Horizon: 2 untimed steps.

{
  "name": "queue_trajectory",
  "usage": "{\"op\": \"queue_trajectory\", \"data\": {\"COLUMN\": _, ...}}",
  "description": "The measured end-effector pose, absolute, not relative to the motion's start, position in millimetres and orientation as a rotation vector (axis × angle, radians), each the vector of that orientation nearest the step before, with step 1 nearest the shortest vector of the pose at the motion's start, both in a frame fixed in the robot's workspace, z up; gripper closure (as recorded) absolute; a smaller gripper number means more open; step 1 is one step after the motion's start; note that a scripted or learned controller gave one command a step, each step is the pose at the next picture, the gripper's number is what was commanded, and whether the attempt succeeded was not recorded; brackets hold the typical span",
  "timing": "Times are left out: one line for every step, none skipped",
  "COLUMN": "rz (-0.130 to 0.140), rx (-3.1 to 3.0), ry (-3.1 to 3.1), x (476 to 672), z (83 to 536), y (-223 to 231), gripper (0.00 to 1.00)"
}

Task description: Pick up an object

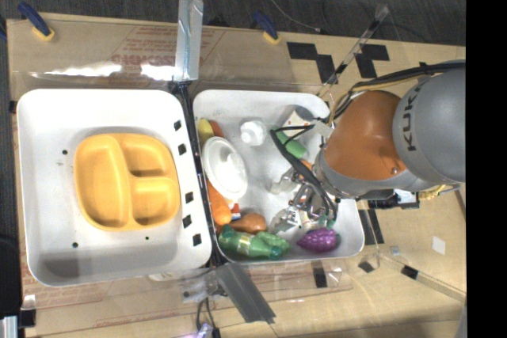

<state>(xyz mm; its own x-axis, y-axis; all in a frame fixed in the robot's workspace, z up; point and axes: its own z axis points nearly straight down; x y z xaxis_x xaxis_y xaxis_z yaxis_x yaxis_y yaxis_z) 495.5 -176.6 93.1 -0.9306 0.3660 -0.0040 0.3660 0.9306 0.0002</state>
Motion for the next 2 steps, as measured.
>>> {"op": "queue_trajectory", "data": {"rz": 0.000, "rx": 0.584, "ry": 3.083, "x": 495.5, "z": 93.0, "y": -176.4, "gripper": 0.00}}
{"op": "queue_trajectory", "data": {"rz": 0.000, "rx": 0.584, "ry": 3.083, "x": 495.5, "z": 93.0, "y": -176.4, "gripper": 0.00}}
